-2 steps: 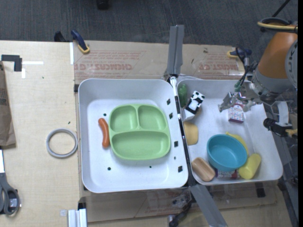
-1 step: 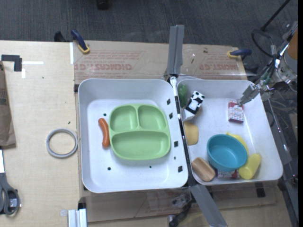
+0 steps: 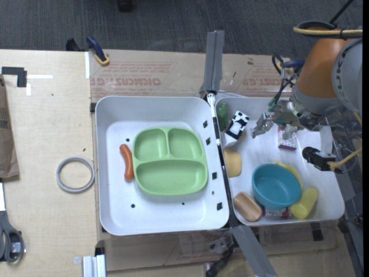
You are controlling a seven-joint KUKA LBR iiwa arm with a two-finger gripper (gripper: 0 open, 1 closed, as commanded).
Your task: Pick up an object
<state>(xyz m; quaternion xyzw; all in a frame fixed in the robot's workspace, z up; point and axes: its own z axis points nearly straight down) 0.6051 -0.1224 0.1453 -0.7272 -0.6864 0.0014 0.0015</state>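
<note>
The left bin [image 3: 109, 172] holds a green plate [image 3: 170, 160] and an orange hot dog [image 3: 126, 161], with white floor all round. The right bin [image 3: 253, 146] is crowded low down: blue bowl [image 3: 277, 185], yellow toys. The gripper [image 3: 266, 123] hangs spread open near its top edge, beside a black-and-white toy [image 3: 236, 124].

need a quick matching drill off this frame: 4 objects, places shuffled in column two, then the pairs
Objects:
1. green tray
2. orange sausage
3. blue bowl
4. grey ring

Places:
A. on the bench, left of both bins
B. middle of the left bin
C. left bin, beside the divided tray's left edge
D. right bin, near its front edge

Pairs: 1-B, 2-C, 3-D, 4-A
</note>
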